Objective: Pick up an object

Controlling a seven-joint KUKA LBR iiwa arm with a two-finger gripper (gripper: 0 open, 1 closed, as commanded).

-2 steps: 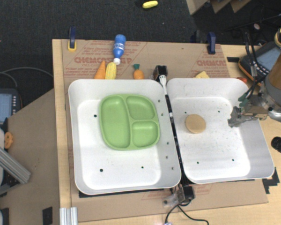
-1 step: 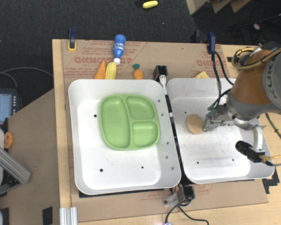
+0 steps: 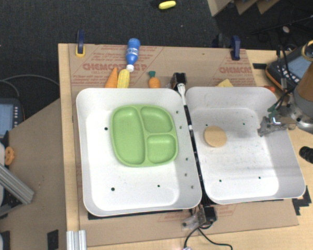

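Camera view looked down on two white bins side by side. From the right, the grey arm (image 3: pixel 309 95) reached over the right bin (image 3: pixel 250 186), its gripper (image 3: pixel 267 126) low by that bin's right wall; I could not tell how it was set, and nothing visible sat in it. A round tan disc (image 3: pixel 216 137) lay flat on the bin floor, well apart from the gripper, toward the divide. In the left bin (image 3: pixel 94 155) rested a green sectioned plate (image 3: pixel 144 135). Behind the bins lay a toy corn cob (image 3: pixel 123 78), carrot (image 3: pixel 154 80) and blue-capped bottle (image 3: pixel 132 52).
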